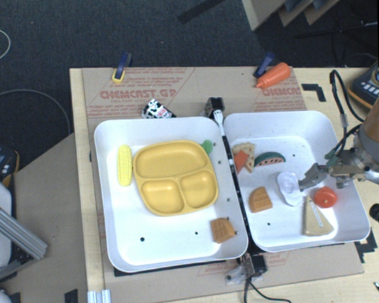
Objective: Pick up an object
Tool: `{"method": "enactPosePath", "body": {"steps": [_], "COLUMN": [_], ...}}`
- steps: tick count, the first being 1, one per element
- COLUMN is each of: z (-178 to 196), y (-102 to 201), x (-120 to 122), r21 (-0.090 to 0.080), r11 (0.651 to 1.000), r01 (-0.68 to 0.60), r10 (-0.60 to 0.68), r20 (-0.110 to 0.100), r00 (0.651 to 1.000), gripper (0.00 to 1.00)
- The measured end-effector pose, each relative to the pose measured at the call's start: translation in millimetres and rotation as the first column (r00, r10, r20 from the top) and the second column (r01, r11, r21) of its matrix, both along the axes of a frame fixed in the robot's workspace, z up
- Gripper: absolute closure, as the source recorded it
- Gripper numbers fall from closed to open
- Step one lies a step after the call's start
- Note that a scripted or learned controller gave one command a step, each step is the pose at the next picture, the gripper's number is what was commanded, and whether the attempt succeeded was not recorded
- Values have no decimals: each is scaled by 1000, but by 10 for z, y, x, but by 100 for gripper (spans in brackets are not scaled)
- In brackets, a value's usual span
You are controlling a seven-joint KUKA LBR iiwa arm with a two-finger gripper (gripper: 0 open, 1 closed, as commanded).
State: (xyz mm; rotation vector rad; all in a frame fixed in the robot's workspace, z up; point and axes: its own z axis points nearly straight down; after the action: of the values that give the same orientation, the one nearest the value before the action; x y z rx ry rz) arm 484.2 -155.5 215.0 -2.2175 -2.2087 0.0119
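Note:
My gripper [313, 177] reaches into the right bin [272, 121] from the right, low over its right half. It hovers just above a red tomato [326, 197] and right beside a white cup-like piece [289, 188]. A pale cheese wedge [316, 221] lies below the tomato. Further left in the same bin are a brown bread piece [261, 200], a watermelon slice [268, 158] and an orange-red slice [242, 158]. Nothing visibly hangs from the gripper.
The left bin [113, 200] holds a yellow divided plate [176, 177], a corn cob [124, 165], a green piece [207, 146] and a brown cracker [222, 229]. On the bench behind lie a carrot [274, 75] and a cow-patterned toy [157, 110].

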Motion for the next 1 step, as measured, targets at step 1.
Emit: {"method": "enactPosePath", "body": {"steps": [1], "z": [64], "y": [4], "x": [30], "r21": [-3], "r11": [1000], "r01": [-4], "r10": [4], "r20": [13], "r00": [1000], "gripper": [0]}}
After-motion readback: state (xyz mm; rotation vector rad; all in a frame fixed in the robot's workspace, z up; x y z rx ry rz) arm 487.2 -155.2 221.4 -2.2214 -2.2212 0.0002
